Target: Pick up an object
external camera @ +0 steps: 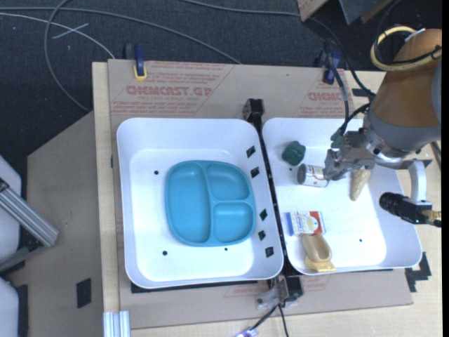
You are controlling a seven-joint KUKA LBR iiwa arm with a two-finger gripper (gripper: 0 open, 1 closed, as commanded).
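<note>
Desk (105, 209): board-topped, over dark carpet, bearing two white bins. Right bin (365, 255): small white cylinder with dark cap (311, 175), lying flat, long axis across the bin. Gripper (339, 166): just right of the cylinder, apparently at its white end; whether the jaws are released or clenched cannot be told. Also by the cylinder: green lump (293, 151) above-left, carton (304, 222) below.

Blue divided plate (210, 203) in left bin (133, 188)
</note>
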